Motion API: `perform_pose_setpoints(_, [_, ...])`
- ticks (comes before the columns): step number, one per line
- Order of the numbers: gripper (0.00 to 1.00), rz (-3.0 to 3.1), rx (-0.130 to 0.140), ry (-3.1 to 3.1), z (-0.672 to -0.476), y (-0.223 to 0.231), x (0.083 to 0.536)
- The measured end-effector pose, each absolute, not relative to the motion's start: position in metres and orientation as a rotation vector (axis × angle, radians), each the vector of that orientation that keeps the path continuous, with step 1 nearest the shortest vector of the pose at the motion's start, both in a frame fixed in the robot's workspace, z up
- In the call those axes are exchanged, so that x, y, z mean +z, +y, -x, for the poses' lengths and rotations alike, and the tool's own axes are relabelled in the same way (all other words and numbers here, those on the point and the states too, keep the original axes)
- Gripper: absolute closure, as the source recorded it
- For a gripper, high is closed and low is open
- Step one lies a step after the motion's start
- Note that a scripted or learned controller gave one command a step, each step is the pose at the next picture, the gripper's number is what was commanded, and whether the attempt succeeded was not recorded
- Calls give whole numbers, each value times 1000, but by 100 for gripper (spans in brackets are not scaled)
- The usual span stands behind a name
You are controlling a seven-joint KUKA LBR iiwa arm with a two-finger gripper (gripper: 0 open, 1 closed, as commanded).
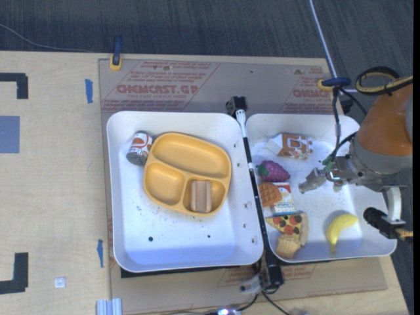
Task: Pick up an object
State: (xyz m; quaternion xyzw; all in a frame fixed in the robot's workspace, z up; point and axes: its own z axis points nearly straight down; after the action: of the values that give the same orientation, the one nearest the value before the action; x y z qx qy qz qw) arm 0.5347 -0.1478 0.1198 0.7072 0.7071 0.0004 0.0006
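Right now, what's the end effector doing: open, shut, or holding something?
End effector: over the right bin, between the grapes and the banana; nothing seen in it; open or shut cannot be told.

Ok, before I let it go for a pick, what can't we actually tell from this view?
- Gripper: too small and blurred to tell whether its fingers are open or shut.
- Can in the left bin: partly hidden behind the yellow tray; label unreadable.
- Arm: cut off by the right edge.

Glossy white plastic bins [125, 195] sit on matt brown cardboard [197, 84].
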Motion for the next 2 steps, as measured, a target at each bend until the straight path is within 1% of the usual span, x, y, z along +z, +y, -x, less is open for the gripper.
perform_pose_setpoints(1, [0,-2208,13,2206,-485,-115,90])
perform_pose_setpoints(2, [100,-2203,11,2193,-486,-119,101])
